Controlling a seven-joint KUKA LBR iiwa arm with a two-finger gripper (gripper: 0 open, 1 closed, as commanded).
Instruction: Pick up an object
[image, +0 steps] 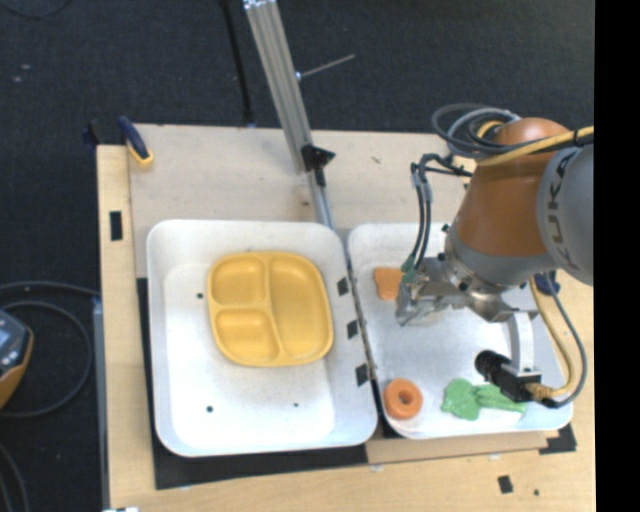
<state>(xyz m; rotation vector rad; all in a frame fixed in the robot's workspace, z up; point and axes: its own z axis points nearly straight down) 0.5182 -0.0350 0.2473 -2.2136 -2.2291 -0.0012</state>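
My gripper (415, 303) hangs over the upper left part of the right bin (440, 400). Just to its left, touching or partly under it, lies a small orange block (386, 282). An orange ring (403, 398) sits near the right bin's front left corner. A green toy (478, 398) lies to the right of the ring along the front wall. A yellow divided plate (270, 306) rests in the middle of the left bin (180, 400). The arm's orange band and wrist (510, 215) hide the back right of the right bin.
A slanted metal post (290, 100) rises from the back of the bench between the bins. Black cables (555, 340) loop down the right bin's right side. A blue and yellow clamp (135, 140) sits at the bench's back left corner.
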